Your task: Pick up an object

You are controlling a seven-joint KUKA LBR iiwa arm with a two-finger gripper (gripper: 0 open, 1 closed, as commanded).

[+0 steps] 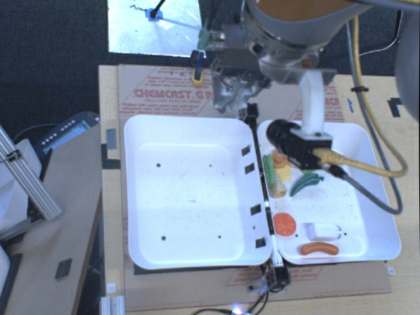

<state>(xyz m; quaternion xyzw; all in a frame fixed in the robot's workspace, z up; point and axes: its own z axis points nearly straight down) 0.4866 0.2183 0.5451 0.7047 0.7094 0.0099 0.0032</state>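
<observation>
tool (pixel 235 100) is hovering over the back rim where the bins meet, nothing visibly in it; can't tell its opening. Candidates are all sitting in the right bin (pixel 361 225): orange disc (pixel 284 224), white block (pixel 325 230), sausage (pixel 319 248), green pod (pixel 305 182). Pick isn't started, so descent and grasp are still pending.

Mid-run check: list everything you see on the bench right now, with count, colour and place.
left bin: one, white, left half of the bench
right bin: one, white, beside it
cardboard sheet: one, brown with red print, under both bins
sausage: one, reddish-brown, right bin, near edge
round piece: one, orange-red, right bin, near-left part
block: one, white, right bin, just behind the sausage
curved piece: one, green, right bin, middle
long piece: one, green, along the right bin's left wall
small pieces: count unclear, yellow and beige, beside the long piece
arm: one, grey and orange, top
hand: one, metallic, over the bins' far edge
</observation>
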